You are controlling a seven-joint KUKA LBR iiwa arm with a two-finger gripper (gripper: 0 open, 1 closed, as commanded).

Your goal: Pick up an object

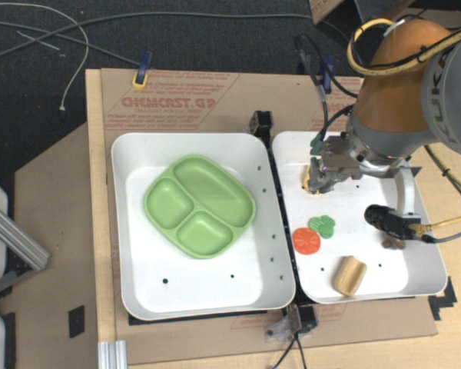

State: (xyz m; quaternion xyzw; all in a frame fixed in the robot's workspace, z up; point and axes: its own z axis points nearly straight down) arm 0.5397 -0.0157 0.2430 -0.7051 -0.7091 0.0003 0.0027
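Scene: two shallow white bins side by side on a cardboard-covered bench, seen from above at a slant.
Left bin [131, 229]: holds a green divided plate [200, 205] with three compartments, lying flat near the middle.
Right bin [415, 279]: holds the small loose things and the arm's working end.
Arm [403, 83]: grey with an orange band, reaching in from the right, over the upper part of the right bin.
Gripper [320, 181]: low over the upper left corner of the right bin; whether it is released or clenched, I cannot tell, and nothing can be seen held in it.
Yellow scrap [308, 183]: a small yellowish thing peeks out just beside the gripper; too hidden to identify.
Candidates to pick: a red-orange disc [306, 241], a green frilly piece [322, 224] touching it, and a tan cylinder [349, 274] nearer the front edge, apart from both.
Handling, as a judgement: all look like light, rigid toy pieces. The disc lies flat and offers little to pinch. The cylinder may roll.
Best hold, as a judgement: across the cylinder's round sides, at mid-length.
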